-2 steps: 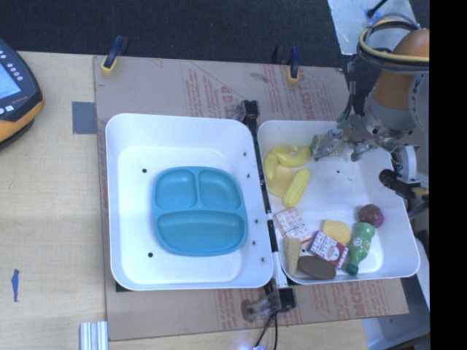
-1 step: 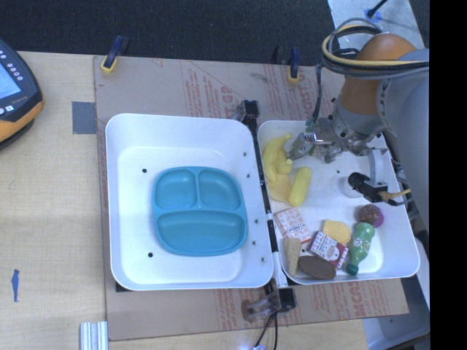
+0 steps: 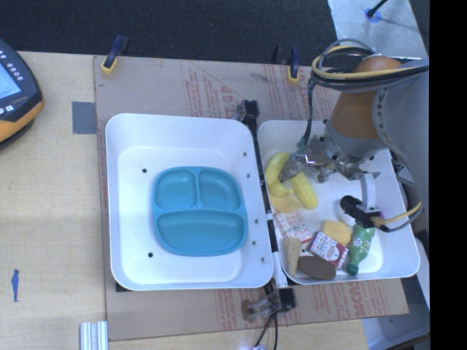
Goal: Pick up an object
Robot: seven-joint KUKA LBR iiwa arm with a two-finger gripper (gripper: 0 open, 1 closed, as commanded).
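My gripper hangs low over the back left part of the right bin, under the grey wrist with its orange band. It sits right above a yellow banana and a yellow corn cob, close to both or touching them. The wrist hides the gripper's tip. Nearer the front of the bin lie a white packet with red print, a yellow block, a red packet, a green bottle, a brown biscuit and a beige wedge.
The left bin holds a blue divided plate. The two bins meet at a narrow rim just left of the banana. An orange and grey handset lies on the bench at far left.
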